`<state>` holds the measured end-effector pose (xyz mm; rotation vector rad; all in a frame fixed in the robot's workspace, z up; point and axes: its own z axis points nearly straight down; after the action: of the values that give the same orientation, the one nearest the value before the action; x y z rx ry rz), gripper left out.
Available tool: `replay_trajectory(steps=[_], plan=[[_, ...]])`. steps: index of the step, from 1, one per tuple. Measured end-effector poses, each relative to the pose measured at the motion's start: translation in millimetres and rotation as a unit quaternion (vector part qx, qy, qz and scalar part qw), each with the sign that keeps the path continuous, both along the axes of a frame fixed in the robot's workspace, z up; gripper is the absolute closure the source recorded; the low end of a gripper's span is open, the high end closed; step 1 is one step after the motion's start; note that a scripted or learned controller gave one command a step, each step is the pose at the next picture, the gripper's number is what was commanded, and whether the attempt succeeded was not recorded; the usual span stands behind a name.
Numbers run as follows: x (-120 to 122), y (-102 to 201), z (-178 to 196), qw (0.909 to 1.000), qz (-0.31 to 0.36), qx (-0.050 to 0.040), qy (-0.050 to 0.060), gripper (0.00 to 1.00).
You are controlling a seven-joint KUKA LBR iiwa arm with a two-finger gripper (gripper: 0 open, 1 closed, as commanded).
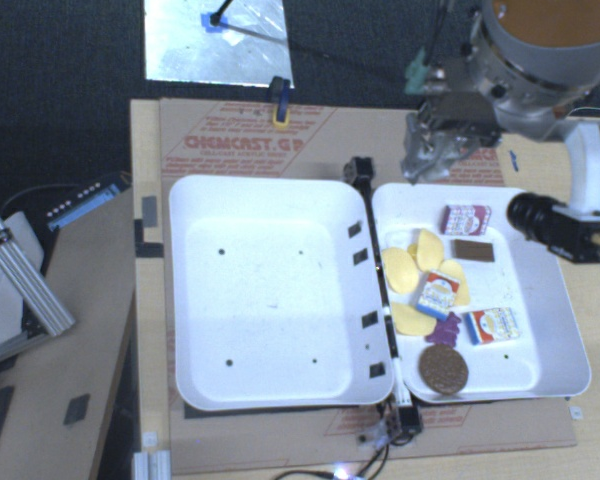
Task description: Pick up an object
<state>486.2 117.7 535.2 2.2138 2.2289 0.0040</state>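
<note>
From above, the gripper (432, 158) hangs over the far edge of the right bin (555, 353), just past its rim and above the cardboard sheet (242, 140) that underlies both bins. Whether its fingers are spread or closed cannot be told from this angle; nothing is seen between them. The grey arm with its orange band (545, 13) fills the far right corner.

The objects all lie in the right bin, nearer than the gripper. Closest to it is a small pink-and-white box (466, 219), with a brown rectangular piece (472, 251) just on its near side. Left of these sits a cluster of yellow chip-like pieces (412, 268), and a small red, white and blue packet (438, 294) rests on them. A purple piece (445, 330) lies just nearer, touching a round brown cookie-like disc (444, 369) near the bin's near wall. A red-and-white packet (491, 325) lies right of the purple piece.

A black cylindrical device (552, 224) juts over the bin's right rim. The left bin (195, 368) adjoins the right one along a row of black clips (368, 318). Beyond the cardboard lies a shiny metal plate (217, 26), and a yellow-and-blue clamp (280, 103) grips the cardboard's far edge.
</note>
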Motion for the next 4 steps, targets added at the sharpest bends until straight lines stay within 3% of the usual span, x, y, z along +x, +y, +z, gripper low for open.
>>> replay_trajectory(steps=[4], plan=[[0.1,96.3,-0.1,1.0,-0.001,0.0,0.0,1.0]])
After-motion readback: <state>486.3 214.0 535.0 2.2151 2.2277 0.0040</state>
